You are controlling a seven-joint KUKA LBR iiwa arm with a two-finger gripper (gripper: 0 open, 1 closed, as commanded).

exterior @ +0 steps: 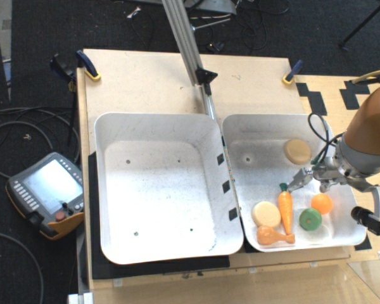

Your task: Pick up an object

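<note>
- Far left, off the bench, a teach pendant (45, 195) with a pale screen lies on the dark floor, its cables looping around it.
- The left bin (107, 170) sits on the wooden bench (145, 81); I see only small dark specks on its white floor.
- A slanted metal pole (185, 33) comes down from the top and ends at the rim where the two bins meet.
- The right bin (253, 132) holds all the objects, gathered toward its near right part.
- A round cream disc (266, 213) lies near the front wall, with a pinkish-orange drumstick shape (273, 235) just in front of it.
- The carrot (285, 209) stands lengthwise just beside the disc, green tip pointing away from the front wall, its lower end touching the drumstick shape.
- A tan round piece (297, 151) rests alone toward the back of the bin.
- A green ball (310, 218) sits right of the carrot, and an orange ball (321, 203) lies just behind it.
- My claw (313, 176) hangs over the right bin between the tan piece and the orange ball; one finger (299, 180) points left toward the carrot's top. I cannot tell how wide the claw is set, and I see nothing held in it.
</note>
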